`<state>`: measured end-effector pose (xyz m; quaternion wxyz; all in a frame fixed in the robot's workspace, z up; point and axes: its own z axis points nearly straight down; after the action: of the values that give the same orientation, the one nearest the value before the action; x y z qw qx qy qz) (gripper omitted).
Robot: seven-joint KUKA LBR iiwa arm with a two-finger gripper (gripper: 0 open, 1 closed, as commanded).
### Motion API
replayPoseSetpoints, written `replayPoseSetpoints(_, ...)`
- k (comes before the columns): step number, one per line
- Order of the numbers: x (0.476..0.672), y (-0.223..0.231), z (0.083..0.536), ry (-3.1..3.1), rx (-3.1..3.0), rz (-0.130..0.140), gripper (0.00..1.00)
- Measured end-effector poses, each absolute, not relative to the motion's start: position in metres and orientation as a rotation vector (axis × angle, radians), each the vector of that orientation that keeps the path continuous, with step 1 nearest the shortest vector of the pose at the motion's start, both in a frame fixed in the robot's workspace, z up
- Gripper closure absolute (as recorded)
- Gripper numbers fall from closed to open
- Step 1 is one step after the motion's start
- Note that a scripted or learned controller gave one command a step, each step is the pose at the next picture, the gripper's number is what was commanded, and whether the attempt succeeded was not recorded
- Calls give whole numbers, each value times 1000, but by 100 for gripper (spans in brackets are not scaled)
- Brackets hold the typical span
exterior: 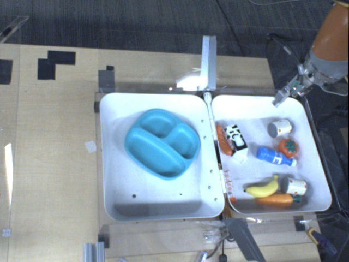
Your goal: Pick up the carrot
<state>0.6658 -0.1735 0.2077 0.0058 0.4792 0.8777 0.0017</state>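
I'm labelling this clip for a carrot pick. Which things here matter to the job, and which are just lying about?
Belong to the job:
carrot, near edge of the right bin
end effector, above that bin's far right corner

Lying about:
banana
blue bottle
tomato
small can
black-and-white packet
blue divided plate, left bin

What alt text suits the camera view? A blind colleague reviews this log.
The arm's end effector hovers over the right white bin's far edge, far from the orange carrot lying beside a yellow banana at its near wall. The left white bin holds a blue divided plate.
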Motion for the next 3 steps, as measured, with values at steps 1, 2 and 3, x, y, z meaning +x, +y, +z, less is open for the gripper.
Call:
replayPoseSetpoints(1,670,-166,214,2674,1632,5,100)
replayPoseSetpoints(2,626,-206,283,2769,1460,3,100)
replayPoseSetpoints(3,671,-204,287,2795,1412,3,100)
